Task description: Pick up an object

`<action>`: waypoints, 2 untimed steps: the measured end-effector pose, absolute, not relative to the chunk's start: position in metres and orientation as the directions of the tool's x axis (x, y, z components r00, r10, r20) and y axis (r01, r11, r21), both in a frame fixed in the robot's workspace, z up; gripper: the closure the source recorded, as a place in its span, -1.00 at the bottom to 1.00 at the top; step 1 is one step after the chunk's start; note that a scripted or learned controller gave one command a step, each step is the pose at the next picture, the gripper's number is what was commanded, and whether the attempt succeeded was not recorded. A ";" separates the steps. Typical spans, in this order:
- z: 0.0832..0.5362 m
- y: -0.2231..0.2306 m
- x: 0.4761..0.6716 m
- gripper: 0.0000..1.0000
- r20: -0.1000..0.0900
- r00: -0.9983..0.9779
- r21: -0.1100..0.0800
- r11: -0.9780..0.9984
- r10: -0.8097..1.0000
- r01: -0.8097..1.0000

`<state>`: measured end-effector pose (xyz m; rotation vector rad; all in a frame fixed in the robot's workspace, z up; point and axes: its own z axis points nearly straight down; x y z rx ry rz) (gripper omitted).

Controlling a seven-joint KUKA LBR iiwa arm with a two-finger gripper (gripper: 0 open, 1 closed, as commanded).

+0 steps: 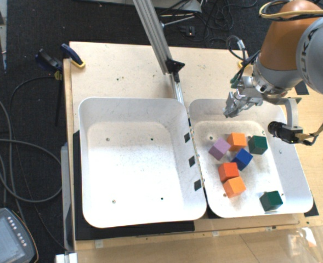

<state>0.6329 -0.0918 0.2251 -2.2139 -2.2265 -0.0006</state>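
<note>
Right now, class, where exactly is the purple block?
The purple block lies in the right-hand bin, towards its upper left, beside an orange block and up-left of the blue block.

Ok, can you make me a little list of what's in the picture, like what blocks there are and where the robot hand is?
left bin: no blocks in it
right bin: seven blocks
orange blocks: three
green blocks: two
purple block: one
blue block: one
gripper: over the right bin's far edge, holding nothing
</note>
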 end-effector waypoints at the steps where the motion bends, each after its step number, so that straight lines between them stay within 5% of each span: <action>1: 0.217 -0.047 0.606 1.00 0.002 -0.006 -0.002 0.006 1.000 1.000; 2: 0.229 0.003 0.587 1.00 0.003 -0.008 -0.001 0.008 1.000 1.000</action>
